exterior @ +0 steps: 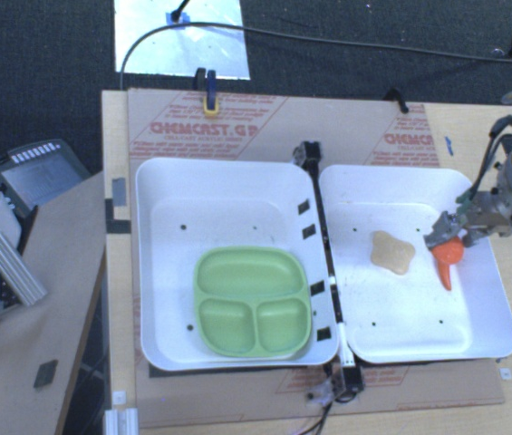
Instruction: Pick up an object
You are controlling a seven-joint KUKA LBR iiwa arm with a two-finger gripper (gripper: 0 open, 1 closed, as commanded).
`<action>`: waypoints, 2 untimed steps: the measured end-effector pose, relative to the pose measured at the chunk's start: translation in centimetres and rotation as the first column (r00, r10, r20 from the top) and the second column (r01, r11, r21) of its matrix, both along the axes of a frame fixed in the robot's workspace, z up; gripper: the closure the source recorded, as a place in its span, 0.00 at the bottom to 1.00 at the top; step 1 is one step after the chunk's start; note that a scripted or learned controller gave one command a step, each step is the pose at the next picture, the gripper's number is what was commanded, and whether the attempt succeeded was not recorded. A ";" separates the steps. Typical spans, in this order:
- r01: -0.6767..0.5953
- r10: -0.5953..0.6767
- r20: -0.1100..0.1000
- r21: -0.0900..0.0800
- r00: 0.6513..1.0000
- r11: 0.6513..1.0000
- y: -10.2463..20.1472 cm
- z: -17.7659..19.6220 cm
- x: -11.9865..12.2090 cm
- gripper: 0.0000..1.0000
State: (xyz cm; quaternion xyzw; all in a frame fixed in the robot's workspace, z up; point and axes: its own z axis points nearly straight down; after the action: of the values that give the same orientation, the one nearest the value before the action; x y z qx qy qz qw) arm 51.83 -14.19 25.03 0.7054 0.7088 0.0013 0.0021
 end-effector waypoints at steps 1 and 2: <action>-0.004 0.004 -0.003 0.002 1.000 1.000 4.9 -1.2 1.7 1.00; -0.006 0.006 -0.002 0.003 1.000 1.000 10.6 -1.3 3.8 1.00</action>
State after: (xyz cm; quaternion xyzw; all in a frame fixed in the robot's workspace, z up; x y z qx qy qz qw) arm 55.66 -3.58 23.74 0.7034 0.7108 0.0018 0.0003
